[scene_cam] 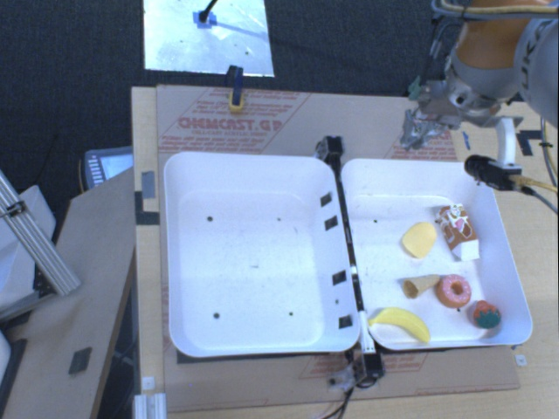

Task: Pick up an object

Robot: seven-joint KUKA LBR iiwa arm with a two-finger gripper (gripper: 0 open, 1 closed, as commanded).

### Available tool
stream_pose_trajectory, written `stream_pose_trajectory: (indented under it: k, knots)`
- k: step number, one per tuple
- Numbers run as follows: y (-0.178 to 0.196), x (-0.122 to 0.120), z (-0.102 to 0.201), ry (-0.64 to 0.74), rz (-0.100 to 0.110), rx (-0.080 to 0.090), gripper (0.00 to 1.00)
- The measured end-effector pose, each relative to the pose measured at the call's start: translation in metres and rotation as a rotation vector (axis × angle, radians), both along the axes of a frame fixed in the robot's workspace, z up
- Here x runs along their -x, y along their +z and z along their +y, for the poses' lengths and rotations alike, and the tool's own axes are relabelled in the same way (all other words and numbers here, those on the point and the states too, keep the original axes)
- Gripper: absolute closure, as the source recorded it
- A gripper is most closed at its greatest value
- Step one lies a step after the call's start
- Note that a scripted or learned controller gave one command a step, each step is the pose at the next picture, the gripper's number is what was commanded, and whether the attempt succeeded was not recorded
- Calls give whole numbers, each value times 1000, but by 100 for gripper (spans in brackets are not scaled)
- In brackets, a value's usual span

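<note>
The right white bin [384, 195] holds several toy foods. A pale yellow chip [419, 239] lies mid-bin, with a brown and white cake piece [457, 230] to its right. Nearer the front are a small cone [421, 285], a pink donut [453, 291], a yellow banana [402, 323] and a red and green fruit [486, 315]. My gripper [424, 132] hangs above the bin's far rim, behind and apart from all of them. Nothing is seen in its grasp.
The left white bin [179, 234] sits beside the right one, with a black clip strip [341, 225] along their shared edge. A yellow clamp [236, 90] and a silvery sheet [208, 24] lie behind. A black cable end [489, 171] juts over the right bin's far corner.
</note>
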State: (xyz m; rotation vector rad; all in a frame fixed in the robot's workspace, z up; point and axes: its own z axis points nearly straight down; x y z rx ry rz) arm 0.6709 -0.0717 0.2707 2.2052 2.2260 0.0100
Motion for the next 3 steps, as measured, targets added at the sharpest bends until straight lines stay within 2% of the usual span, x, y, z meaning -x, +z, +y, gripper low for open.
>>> stream_pose_trajectory:
  k: [1, 2, 3]
  knots:
    - [0, 0, 0, 0, 1, 0, 0]
    - [11, -1, 0, 3, -3, 1, 100]
    - [11, -1, 0, 3, -2, 1, 0]
